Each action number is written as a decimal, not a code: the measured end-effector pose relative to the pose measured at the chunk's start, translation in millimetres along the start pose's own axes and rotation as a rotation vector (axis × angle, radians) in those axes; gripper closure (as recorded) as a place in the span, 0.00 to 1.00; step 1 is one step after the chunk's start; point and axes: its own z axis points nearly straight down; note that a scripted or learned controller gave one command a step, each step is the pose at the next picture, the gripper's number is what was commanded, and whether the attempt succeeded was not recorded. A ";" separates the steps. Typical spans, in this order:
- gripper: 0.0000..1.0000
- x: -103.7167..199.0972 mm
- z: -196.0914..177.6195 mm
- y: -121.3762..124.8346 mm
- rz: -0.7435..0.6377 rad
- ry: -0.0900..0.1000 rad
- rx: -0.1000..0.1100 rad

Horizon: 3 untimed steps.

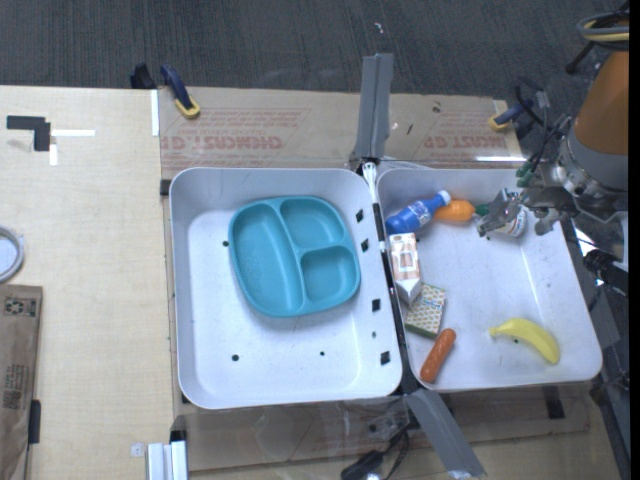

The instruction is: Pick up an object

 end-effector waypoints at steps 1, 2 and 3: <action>0.00 -0.7 122.9 89.1 -0.030 -0.001 -0.006; 1.00 -0.9 113.4 89.4 -0.031 -0.002 -0.006; 0.00 -0.9 113.6 89.3 -0.031 -0.002 -0.006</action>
